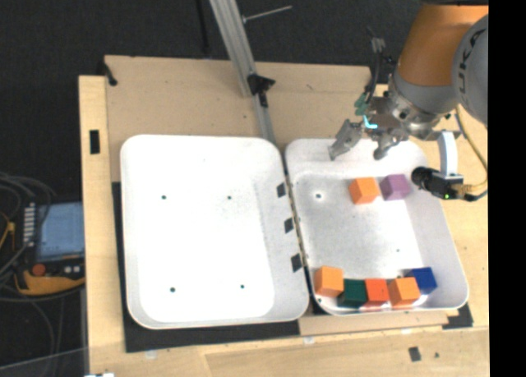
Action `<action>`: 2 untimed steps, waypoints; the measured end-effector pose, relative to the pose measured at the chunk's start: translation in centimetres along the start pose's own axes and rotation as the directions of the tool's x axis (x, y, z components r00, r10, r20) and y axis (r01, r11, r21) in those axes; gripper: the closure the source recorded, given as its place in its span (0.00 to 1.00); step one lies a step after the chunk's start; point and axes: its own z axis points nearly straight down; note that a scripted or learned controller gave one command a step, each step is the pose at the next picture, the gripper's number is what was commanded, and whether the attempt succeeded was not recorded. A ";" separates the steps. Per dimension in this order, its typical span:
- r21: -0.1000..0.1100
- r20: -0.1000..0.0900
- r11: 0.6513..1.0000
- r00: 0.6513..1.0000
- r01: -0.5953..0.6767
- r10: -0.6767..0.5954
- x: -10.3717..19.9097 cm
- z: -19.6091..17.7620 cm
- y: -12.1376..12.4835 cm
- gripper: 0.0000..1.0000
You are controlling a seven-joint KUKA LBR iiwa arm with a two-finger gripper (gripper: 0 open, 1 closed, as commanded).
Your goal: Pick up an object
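Block row [376, 289] hugs right bin [440, 227] near edge; open jaws above far edge.

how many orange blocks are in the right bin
4. One orange block sits near the bin's far end beside the purple block. Three are in the near-edge row: one at its left end, two before the blue block.

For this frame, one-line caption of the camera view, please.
Open gripper poised over the right bin's far end, above an orange cube and purple cube; five more blocks line the near wall.
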 end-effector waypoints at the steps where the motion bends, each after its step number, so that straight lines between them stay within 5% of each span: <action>1: -0.005 0.000 1.000 1.000 0.000 0.000 0.0 -0.3 0.1 0.00; 2: 0.000 0.004 1.000 1.000 -0.005 0.005 -0.7 4.3 -0.6 0.00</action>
